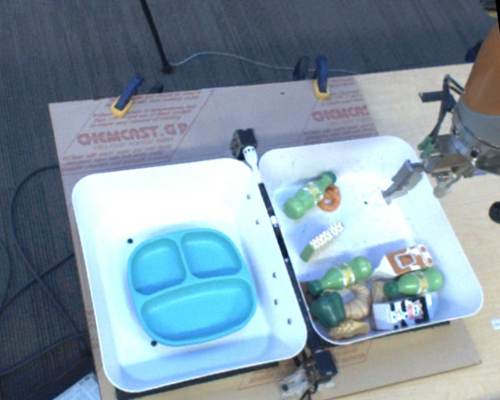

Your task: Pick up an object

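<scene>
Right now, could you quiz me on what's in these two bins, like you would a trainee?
1. True or false: the blue divided plate lies in the left bin.
2. Where do most toys crowd in the right bin: A) far edge, B) near edge?
3. Which thing touches the orange ring?

Key: 1. True. 2. B. 3. The green bottle. The gripper hovers over the right bin's right side.

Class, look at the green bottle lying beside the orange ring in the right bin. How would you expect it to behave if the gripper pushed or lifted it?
The green bottle lies on its side and looks rounded, so a push would probably roll it. Its glossy surface suggests smooth plastic that may slip between fingers. It touches the orange ring, which would likely shift too.
</scene>
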Motion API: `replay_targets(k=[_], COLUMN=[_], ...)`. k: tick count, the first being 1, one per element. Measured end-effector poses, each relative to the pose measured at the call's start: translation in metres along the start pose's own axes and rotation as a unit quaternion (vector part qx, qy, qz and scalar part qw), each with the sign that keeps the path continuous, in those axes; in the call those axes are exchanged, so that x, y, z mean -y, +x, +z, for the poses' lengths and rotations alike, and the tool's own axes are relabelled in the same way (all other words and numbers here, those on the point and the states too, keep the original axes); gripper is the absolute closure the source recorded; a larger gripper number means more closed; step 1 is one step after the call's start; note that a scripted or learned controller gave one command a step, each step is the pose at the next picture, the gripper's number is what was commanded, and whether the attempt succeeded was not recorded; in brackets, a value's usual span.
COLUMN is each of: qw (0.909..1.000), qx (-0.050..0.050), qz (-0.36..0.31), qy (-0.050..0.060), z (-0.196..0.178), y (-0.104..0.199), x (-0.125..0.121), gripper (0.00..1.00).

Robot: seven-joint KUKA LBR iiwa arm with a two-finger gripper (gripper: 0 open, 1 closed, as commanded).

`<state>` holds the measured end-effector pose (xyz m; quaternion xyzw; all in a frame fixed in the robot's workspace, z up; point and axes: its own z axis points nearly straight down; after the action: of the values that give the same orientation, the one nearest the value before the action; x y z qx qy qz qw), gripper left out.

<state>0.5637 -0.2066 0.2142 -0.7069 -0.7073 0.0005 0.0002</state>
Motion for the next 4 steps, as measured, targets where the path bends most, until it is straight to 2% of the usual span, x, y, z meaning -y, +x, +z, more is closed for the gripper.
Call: replay_targets(k=[1, 2, 3, 4], qw=[1.0000, 1.0000, 1.0000, 1.0000], qx=[0.001, 0.001, 0.002, 0.000], qz=[-0.001, -0.001, -0.001, -0.001], qy=[-0.004, -0.004, -0.004, -0.002], z=[0.127, 0.127, 0.116, 0.010], y=[0.022, 0.077, 0.076, 0.118], x=[-0.052, -0.087, -0.088, -0.106], gripper=[0.00, 0.00, 1.00, 1.00])
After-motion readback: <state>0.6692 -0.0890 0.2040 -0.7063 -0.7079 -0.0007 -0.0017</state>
